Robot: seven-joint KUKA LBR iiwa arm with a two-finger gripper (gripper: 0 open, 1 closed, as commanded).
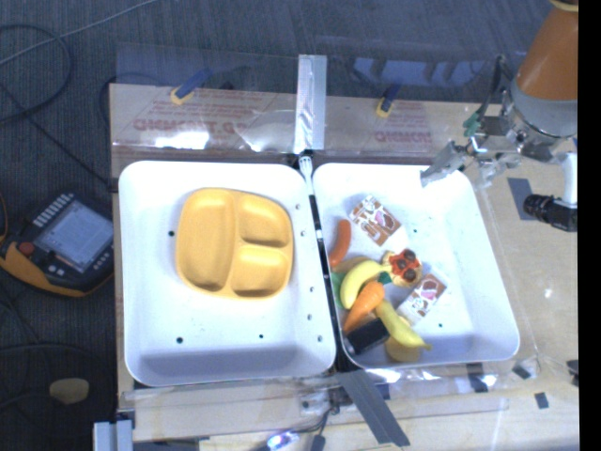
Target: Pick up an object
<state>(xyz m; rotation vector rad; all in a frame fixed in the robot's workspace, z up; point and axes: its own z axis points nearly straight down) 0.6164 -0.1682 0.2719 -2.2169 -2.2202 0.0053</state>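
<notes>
Your gripper [449, 164] hangs over the right bin's [488, 252] far rim; whether it's open or closed you can't tell. The toys lie below: smooth curved banana [355, 280], tapered carrot [366, 301], flat printed packet [375, 220]. A moulded yellow tray [234, 242] fills the left bin [150, 327].

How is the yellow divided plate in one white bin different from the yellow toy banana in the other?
The yellow divided plate is broad, flat and squarish with three compartments; the yellow toy banana is small, narrow and curved. The plate lies alone in the left white bin, while the banana sits crowded among other toy foods in the right white bin, touching an orange toy carrot. Both are yellow and lie untouched.
</notes>
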